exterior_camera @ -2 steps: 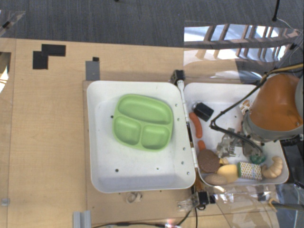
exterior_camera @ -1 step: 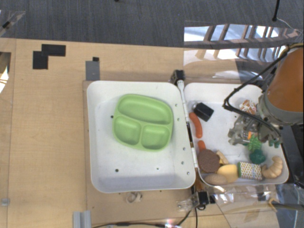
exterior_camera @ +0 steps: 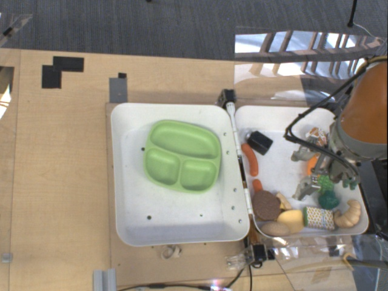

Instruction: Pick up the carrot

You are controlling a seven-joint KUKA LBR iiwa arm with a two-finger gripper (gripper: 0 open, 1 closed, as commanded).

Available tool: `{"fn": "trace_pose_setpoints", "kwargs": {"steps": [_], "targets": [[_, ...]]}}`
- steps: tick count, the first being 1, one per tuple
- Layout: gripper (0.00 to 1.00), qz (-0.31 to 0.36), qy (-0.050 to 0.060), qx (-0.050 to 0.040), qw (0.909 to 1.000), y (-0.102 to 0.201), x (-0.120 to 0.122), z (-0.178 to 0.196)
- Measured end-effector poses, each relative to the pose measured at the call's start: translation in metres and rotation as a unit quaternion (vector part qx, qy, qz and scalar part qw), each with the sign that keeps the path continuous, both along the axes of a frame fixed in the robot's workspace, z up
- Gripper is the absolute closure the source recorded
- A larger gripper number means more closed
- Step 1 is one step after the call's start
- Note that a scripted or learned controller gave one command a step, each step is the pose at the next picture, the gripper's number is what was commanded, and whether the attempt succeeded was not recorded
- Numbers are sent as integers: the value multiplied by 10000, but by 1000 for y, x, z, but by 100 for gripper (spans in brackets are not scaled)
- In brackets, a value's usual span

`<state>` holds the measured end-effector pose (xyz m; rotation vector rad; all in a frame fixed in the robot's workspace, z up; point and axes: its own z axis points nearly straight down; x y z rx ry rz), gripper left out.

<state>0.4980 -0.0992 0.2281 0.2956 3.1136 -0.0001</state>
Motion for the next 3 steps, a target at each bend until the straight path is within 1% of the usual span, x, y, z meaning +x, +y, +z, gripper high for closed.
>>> {"fn": "trace_pose_setpoints", "kwargs": {"steps": [1, 2, 3], "targets": [[0, 465, 43, -5, 9989, -61, 48, -78], [0, -548, -10, 1, 9985, -94, 106, -139], [0, -233, -2, 3, 9997, -53, 63, -138]]}}
